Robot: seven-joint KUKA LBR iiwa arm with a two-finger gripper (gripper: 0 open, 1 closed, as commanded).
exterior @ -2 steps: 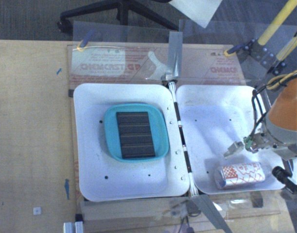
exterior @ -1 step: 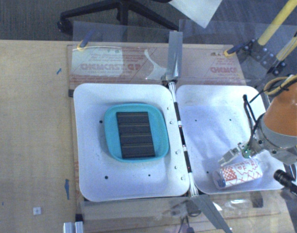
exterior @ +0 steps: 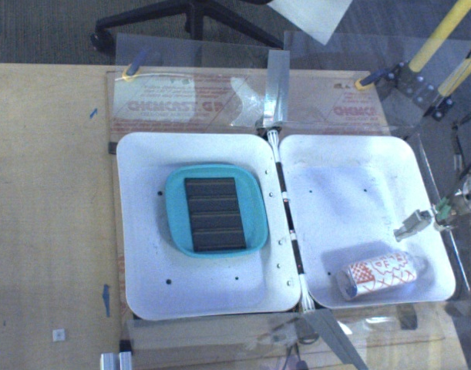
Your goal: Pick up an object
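Red-patterned tube (exterior: 379,274) lying on its side near the front edge of the right bin (exterior: 328,168), toward the table's front right corner. Tool (exterior: 420,223) hovering just behind it by the bin's right wall, holding nothing, opening impossible to judge. Advising: centring over the tube's middle, closing across its narrow width. Teal tray (exterior: 254,206) sitting in the left bin (exterior: 142,206).
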